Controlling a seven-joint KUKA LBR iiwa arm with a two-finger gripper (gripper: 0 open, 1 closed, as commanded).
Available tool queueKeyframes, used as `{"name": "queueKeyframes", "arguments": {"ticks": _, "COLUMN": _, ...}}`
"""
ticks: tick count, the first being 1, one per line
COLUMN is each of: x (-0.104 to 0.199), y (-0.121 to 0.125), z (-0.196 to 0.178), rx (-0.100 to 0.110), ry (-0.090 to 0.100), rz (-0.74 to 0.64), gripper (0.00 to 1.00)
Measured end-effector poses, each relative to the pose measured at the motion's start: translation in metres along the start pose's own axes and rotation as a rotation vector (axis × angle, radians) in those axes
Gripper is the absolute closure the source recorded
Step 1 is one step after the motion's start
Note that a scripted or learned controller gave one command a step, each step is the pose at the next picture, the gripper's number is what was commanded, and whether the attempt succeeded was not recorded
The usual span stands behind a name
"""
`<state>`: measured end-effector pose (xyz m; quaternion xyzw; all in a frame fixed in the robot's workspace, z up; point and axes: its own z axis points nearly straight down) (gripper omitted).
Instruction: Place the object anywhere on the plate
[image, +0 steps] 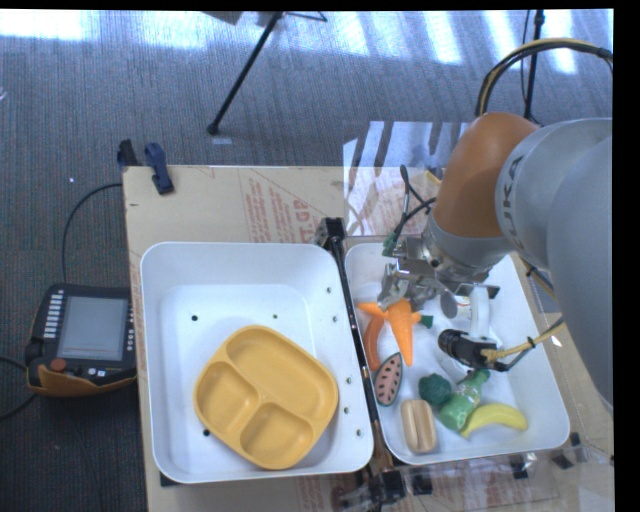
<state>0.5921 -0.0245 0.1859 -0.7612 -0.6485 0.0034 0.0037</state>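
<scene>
My gripper (415, 290) hovers over the carrot (400, 330) by the right bin's (545, 395) left wall — grip state unclear — a light, stiff, slick toy, best pinched mid-body, plate (265, 395) waiting in the left bin.

- arm (560, 190): fat grey rounded casing, smooth, glossy in window light
- orange band (478, 175): wide, domed, sits above the wrist
- lettering on the grey shell beside the band, partly cut off
- gripper (420, 285): bare metal and black parts, cluttered, detail too small to resolve
- cables (520, 55): black and yellow, looping over the arm
</scene>
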Motion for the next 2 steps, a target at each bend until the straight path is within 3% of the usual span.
{"name": "queueKeyframes", "arguments": {"ticks": 1, "x": 0.0816, "y": -0.025, "z": 0.0003, "rx": 0.0, "ry": 0.002, "rz": -0.106, "gripper": 1.0}}
{"name": "queueKeyframes", "arguments": {"ticks": 2, "x": 0.08, "y": -0.0247, "z": 0.0003, "rx": 0.0, "ry": 0.0, "rz": -0.104, "gripper": 0.0}}
